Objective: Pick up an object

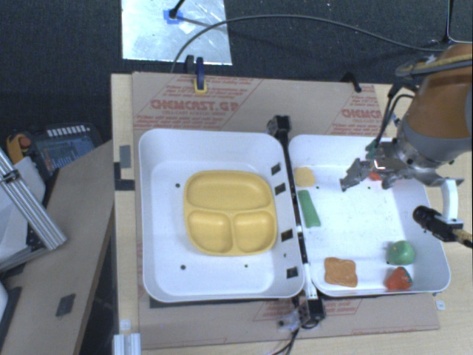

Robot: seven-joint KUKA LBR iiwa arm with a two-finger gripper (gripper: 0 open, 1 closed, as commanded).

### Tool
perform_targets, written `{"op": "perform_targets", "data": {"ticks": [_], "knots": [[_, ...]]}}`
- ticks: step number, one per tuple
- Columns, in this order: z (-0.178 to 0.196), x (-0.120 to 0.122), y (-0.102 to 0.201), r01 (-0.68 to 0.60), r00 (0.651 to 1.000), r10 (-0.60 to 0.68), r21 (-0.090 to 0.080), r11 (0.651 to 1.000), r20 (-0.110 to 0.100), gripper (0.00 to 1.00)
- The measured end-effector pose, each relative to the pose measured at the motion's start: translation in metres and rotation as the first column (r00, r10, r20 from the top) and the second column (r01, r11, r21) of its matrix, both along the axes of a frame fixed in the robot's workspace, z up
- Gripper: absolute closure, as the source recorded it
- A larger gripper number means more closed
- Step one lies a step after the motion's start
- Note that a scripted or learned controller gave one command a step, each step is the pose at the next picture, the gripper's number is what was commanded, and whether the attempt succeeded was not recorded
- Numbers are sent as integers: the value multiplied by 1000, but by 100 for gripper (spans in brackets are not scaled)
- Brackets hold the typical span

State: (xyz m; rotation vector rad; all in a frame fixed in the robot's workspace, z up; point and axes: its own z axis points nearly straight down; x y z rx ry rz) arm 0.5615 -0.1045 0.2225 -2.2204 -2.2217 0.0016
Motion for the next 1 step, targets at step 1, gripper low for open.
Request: {"op": "perform_targets", "data": {"ticks": [1], "knots": [[-62, -4, -3, 0, 1000, 0, 1, 1000, -2, 0]]}}
